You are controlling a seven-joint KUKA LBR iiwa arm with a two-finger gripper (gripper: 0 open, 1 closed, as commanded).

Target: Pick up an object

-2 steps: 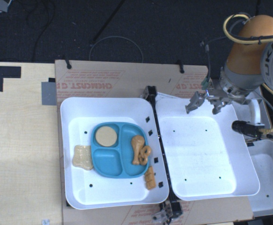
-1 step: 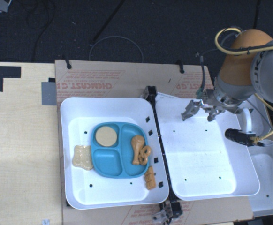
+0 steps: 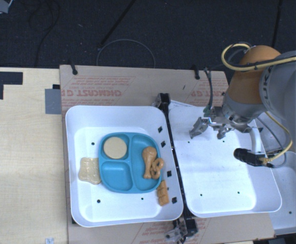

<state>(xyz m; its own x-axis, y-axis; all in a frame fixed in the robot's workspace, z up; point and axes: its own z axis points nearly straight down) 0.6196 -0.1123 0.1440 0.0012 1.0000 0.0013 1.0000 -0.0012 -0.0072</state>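
1. We see two big white bins side by side. The left bin [image 3: 82, 131] holds all the things. The right bin [image 3: 224, 187] has a smooth, shiny floor with small dark dots.
2. The grey arm [image 3: 280, 95] comes in from the right, with its orange band [image 3: 249, 80] on top. It hangs over the back of the right bin.
3. The claw [image 3: 209, 129] is at the end of the arm. Its two fingers look spread apart, with nothing between them, though they are small and a bit hard to see.
4. The blue tray [image 3: 118, 179] sits in the middle of the left bin. It is hard plastic, smooth and round at the corners, with three parts. We think it is too wide and flat to grab well.
5. The tan twisty thing [image 3: 152, 162], like a pretzel, lies in the right part of the tray. It looks bumpy, light and stiff. We would pinch it across its thin middle.
6. The round cracker shape [image 3: 114, 147] lies flat in the top left part. It may slip, so it is hard to lift.
7. The pale lumpy piece [image 3: 90, 170] touches the tray's left edge.
8. The small brown chunk [image 3: 162, 193] lies just below the tray's right corner.
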